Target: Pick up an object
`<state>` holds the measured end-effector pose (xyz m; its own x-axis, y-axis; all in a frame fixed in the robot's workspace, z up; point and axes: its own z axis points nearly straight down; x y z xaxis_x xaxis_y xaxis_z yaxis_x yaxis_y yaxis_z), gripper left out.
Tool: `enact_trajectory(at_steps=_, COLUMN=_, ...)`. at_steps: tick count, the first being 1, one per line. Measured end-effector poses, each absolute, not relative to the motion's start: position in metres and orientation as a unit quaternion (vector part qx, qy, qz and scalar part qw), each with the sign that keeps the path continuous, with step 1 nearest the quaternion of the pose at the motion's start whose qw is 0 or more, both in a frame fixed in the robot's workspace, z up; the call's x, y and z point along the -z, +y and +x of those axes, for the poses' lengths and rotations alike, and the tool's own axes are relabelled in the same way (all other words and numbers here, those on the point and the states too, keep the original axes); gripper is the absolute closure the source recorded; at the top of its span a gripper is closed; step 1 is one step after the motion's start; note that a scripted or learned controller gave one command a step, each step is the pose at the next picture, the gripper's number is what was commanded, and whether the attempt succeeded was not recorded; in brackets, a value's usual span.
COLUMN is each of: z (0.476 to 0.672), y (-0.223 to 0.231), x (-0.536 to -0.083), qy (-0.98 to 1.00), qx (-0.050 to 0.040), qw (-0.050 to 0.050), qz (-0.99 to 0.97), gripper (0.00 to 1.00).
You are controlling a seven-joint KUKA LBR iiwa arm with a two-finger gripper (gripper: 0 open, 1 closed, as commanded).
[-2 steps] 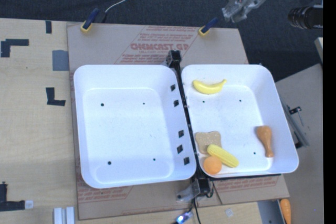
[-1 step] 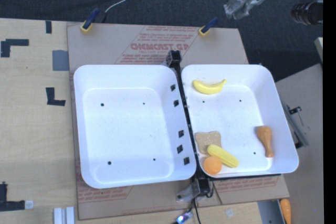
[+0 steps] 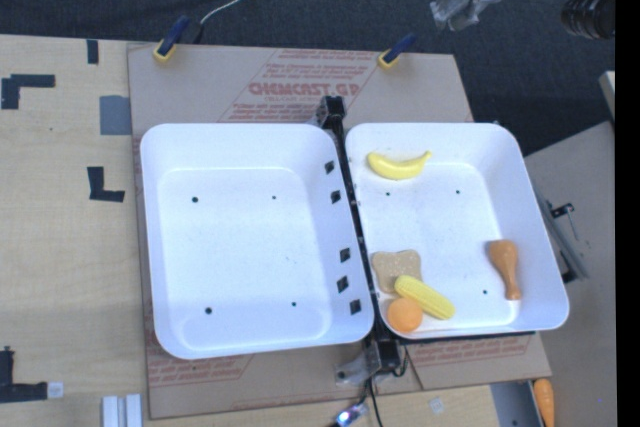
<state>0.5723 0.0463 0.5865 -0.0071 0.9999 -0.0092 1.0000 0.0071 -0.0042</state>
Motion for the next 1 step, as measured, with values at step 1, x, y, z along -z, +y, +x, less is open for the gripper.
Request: enact_trajectory(at_steps=1, z=0.5726, y=0.0463, x=-0.5963, qy=0.71, qx=0.0053, qw=0.002, qz=0.705, gripper=1.0)
